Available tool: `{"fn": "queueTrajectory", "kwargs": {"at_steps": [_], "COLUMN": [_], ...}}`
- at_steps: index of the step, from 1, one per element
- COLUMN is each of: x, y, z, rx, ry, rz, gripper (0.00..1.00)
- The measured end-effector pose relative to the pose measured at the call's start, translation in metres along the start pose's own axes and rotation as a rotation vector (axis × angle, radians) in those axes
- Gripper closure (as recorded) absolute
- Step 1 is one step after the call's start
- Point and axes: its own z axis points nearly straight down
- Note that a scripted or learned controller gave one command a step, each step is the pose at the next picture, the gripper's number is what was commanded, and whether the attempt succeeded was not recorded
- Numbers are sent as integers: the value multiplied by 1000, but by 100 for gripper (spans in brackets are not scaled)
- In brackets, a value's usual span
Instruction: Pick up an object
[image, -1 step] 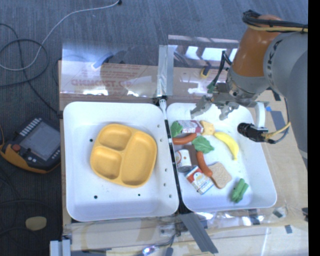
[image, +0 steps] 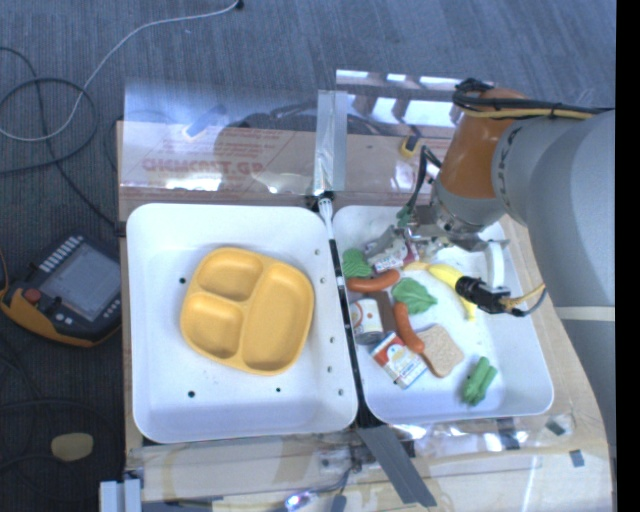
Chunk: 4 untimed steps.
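The right bin (image: 520, 400) holds a jumble of toy food. An orange sausage (image: 373, 283) lies by a green leafy piece (image: 356, 265) at the bin's upper left. A second sausage (image: 408, 328), another green leaf (image: 413, 295), a yellow banana (image: 449, 278), a tan bread slice (image: 441, 350), a red and white carton (image: 398, 361), a small can (image: 367, 318) and a green pickle (image: 479, 379) lie around them. My gripper (image: 396, 243) hangs low over the bin's upper left, just above the first sausage and the leafy piece. Nothing visible is held in it.
The left bin (image: 160, 400) holds a yellow sectioned plate (image: 247, 308). A clear plastic sheet (image: 230, 150) stands behind the bins. A handheld controller (image: 65, 290) lies on the floor at the left. The grey arm (image: 560, 180) covers the bench's right side.
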Motion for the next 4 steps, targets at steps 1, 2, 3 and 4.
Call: {"fn": "queueTrajectory", "kwargs": {"at_steps": [1,2,3,4], "x": [-24,-9,0,7], "y": [6,-17,15,-3], "z": [-49,-8,-71,-7], "rx": [7,-13,8,-5], "ry": [8,-2,9,3], "rz": [-481,-500,-638,-645], "gripper": [0,0,0,0]}}
